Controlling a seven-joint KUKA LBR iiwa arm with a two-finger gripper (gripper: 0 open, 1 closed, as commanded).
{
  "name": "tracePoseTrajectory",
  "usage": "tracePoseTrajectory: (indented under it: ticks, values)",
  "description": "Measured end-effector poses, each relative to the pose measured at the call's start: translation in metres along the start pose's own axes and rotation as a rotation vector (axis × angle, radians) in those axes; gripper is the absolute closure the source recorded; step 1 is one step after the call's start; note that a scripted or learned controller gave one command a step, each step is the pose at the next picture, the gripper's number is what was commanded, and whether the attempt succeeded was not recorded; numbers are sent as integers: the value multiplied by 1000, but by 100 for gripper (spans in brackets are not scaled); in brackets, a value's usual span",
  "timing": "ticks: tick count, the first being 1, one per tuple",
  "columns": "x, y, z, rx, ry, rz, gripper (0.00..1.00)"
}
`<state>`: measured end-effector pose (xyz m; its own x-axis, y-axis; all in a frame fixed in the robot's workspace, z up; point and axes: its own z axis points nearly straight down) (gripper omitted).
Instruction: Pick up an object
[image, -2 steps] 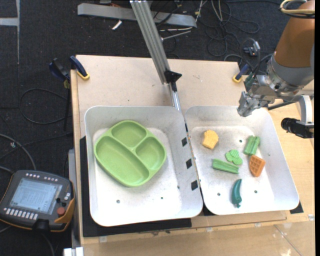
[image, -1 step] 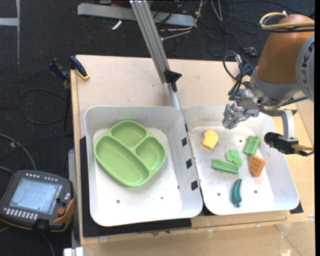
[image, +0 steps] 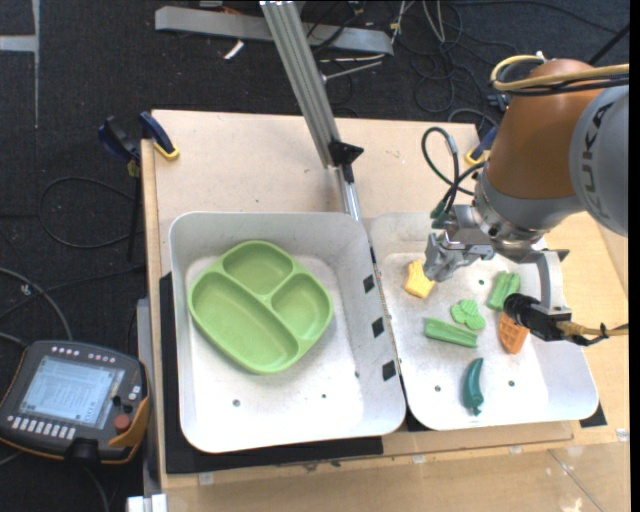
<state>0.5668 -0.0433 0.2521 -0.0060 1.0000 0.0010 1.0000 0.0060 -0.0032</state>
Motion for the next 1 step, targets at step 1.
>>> tracePoseTrajectory:
  ticks: [1]
  values:
    - [20, -6, 61, 3, 0, 2, 100]
